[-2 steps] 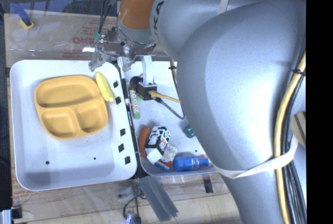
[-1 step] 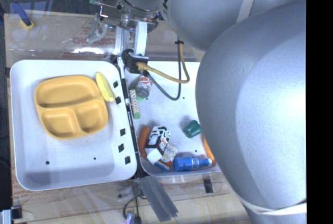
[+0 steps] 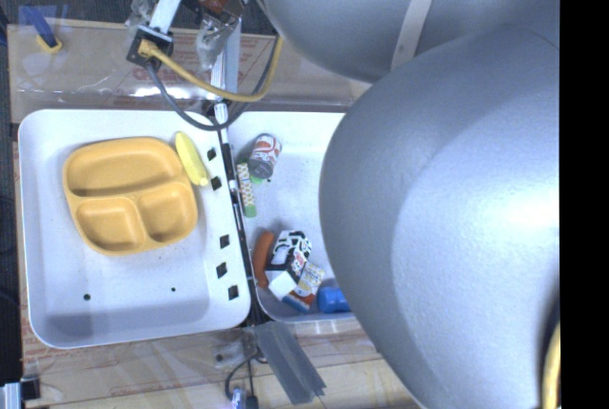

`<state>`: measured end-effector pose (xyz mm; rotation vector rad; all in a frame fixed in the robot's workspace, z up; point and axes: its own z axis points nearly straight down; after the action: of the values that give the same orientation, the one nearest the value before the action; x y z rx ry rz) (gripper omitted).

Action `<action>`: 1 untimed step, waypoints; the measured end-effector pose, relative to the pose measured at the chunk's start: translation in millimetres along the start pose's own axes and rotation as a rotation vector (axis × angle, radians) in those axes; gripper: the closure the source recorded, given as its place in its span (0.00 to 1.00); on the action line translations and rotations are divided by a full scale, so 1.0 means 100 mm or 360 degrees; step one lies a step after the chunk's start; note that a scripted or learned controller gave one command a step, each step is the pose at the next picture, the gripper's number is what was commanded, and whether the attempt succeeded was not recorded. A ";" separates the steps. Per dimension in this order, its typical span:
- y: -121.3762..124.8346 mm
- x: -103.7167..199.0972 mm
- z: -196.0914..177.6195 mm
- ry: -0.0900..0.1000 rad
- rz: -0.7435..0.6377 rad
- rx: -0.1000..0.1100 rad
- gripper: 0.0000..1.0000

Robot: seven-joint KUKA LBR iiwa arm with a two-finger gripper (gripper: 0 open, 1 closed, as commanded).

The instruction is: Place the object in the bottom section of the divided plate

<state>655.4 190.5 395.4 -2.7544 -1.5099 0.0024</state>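
So the biggest risk here was grabbing nothing, or the wrong thing. The task never names its object, and I saw nothing between the jaws, which hung up over the far rim where the two bins meet. My guess was the yellow banana-shaped piece [image 3: 190, 158], lying nearer the camera than the jaws and a touch to their left, right against the rim of the yellow divided plate [image 3: 128, 193] in the left bin [image 3: 38, 302]. If that was the target, it sat so snug against the plate that a grab could nudge or tip the plate. The other candidates were on the jaws' opposite side in the right bin [image 3: 285, 317]: a small can [image 3: 264, 155], an orange piece [image 3: 263, 255] and a black-and-white packet [image 3: 290, 255], the last two packed close enough that one closing could catch both. Honestly couldn't tell if the jaws were released or clenched; cables and brackets cluttered that bit. They didn't seem to touch either bin or the worktop [image 3: 86, 46].
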 end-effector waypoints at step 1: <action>-0.13 0.23 -0.46 0.0003 0.0384 -0.0002 0.00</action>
<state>656.5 217.1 441.7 -2.9164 -1.1673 -0.0014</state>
